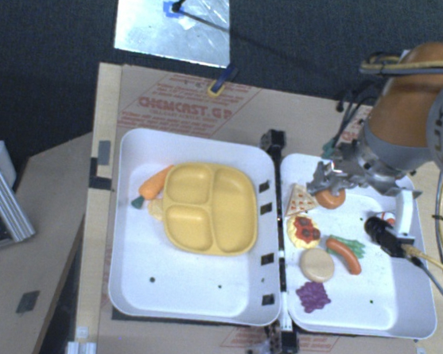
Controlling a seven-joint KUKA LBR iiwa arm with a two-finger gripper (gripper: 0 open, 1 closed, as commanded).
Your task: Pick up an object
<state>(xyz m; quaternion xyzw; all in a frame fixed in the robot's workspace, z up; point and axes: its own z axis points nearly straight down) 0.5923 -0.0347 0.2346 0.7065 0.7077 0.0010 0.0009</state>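
Evidently going for the round orange toy fruit (pixel 331 198) near the far edge of the right shallow white bin (pixel 409 315), the grey two-finger gripper (pixel 327 179) hangs right above it, grip state impossible to tell.

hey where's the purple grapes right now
The purple grapes lie in the right bin, near its front edge, just below the round tan bun.
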